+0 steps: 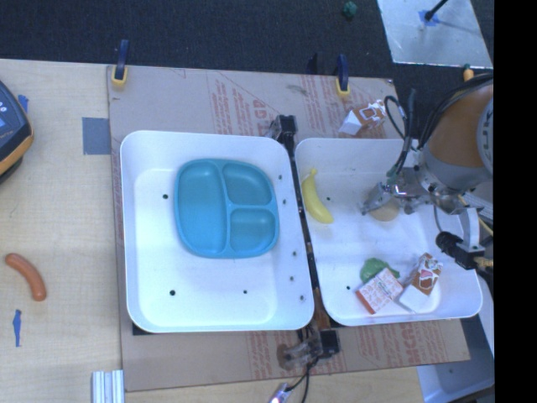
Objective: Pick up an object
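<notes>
Gripper point(388, 200) low in the right bin point(336, 305), metal fingers angled down-left toward a pale tan rounded object point(386, 212) — touching or just over it, hard to say. Open or closed? Cannot tell; too small and blurred at the tips. Most of that tan object tucked beneath the fingers, shape unclear. Arm cut off at the right edge. Elsewhere in the right bin: yellow banana point(316, 198) by the left wall, green lump point(375, 269), two small cartons point(380, 291) near the front. Over in the left bin point(134, 225), blue divided plate point(226, 208). Out on the bench, far left, a sausage point(27, 276).
</notes>
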`<state>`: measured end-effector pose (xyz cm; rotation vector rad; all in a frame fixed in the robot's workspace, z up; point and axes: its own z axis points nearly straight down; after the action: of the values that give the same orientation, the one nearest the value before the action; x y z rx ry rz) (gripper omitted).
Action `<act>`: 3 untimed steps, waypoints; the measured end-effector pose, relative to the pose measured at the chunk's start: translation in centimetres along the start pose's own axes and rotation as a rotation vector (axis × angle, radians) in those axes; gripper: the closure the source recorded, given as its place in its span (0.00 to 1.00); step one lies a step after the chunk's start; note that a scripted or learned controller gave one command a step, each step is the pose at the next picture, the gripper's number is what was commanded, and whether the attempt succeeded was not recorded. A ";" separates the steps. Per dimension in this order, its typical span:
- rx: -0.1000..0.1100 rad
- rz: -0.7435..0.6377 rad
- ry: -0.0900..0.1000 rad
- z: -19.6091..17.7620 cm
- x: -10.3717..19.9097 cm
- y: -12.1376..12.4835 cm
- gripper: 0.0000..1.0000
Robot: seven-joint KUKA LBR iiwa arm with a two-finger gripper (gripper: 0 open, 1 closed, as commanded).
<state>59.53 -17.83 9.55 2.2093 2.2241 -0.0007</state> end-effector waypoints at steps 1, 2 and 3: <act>0.006 0.001 0.005 0.3 2.3 3.7 0.00; 0.002 -0.001 0.004 -0.9 2.2 3.9 1.00; 0.002 -0.002 0.004 -0.9 2.2 3.8 0.00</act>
<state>63.36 -15.64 10.47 2.2104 2.2290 0.0006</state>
